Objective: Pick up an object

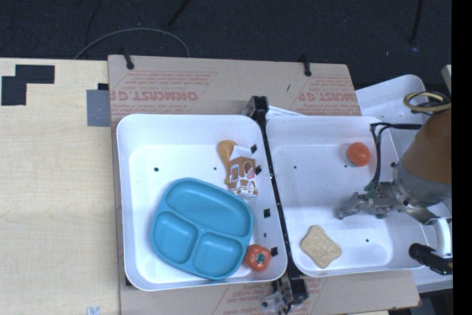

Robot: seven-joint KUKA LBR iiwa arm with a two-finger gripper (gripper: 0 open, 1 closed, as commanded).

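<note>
From where I stand, the blue divided plate (200, 228) lies far to the left of the end effector (352, 207), filling the lower part of the left bin (133, 195) and pressing close to that bin's near wall. Beside the plate's lower right corner sits a small red tomato-like piece (257, 257), tucked into the bin's corner. Above the plate, a small patterned packet (243, 177) leans against an orange-brown piece (226, 151); what that piece is, I can't make out. Both lie near the black divider (267, 181) where the two bins meet.

Across the divider, the right bin (324, 140) has plenty of bare floor through its middle and left side. A tan slice of toast (320, 246) lies flat below and a little left of the end effector, apart from it, near the bin's near wall. An orange ball (358, 153) rests above the end effector, well apart from it, toward the far wall.

The end effector itself hangs low over the right bin's floor, pointing left, grey and blurred against the white. I cannot tell how it is set, nor whether it touches the floor. Nothing shows in its grasp. The arm (431, 158) behind it is cut off at the right, and its bulk hides the bin's right wall.
</note>
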